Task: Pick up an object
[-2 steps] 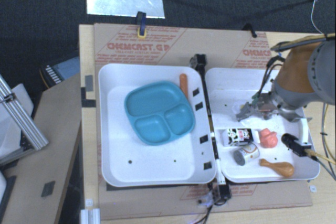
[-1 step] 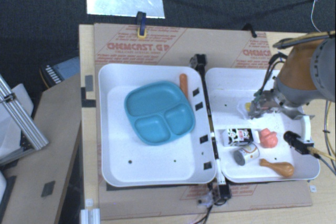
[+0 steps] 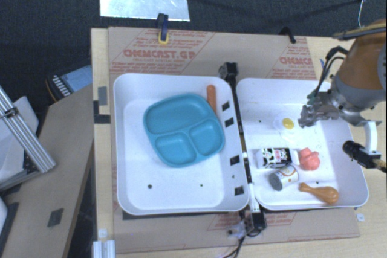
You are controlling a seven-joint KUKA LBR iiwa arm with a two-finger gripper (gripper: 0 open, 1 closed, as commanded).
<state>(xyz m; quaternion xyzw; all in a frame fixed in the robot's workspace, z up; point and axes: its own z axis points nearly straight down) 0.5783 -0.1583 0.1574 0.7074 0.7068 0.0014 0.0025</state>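
The hand (image 3: pixel 309 113) hangs over the right bin (image 3: pixel 260 93), just right of a small yellow piece (image 3: pixel 288 124) (whether it is spread or closed I cannot tell), so I would settle it straight down over that piece before closing. Nearer the camera from the yellow piece lie a milk carton (image 3: pixel 276 157), a pink toy (image 3: pixel 309 159), a can (image 3: pixel 283 177) and a drumstick (image 3: pixel 319 191). Left of it, the other bin (image 3: pixel 130 190) holds a blue plate (image 3: pixel 181 129) on the cardboard-covered counter (image 3: pixel 254 48).

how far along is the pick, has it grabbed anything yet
Done: the gripper is over the right bin, near the small yellow piece. In hand: nothing visible between its fingers. Left: the whole grab and lift; the carton, pink toy, can and drumstick lie on the bin floor.
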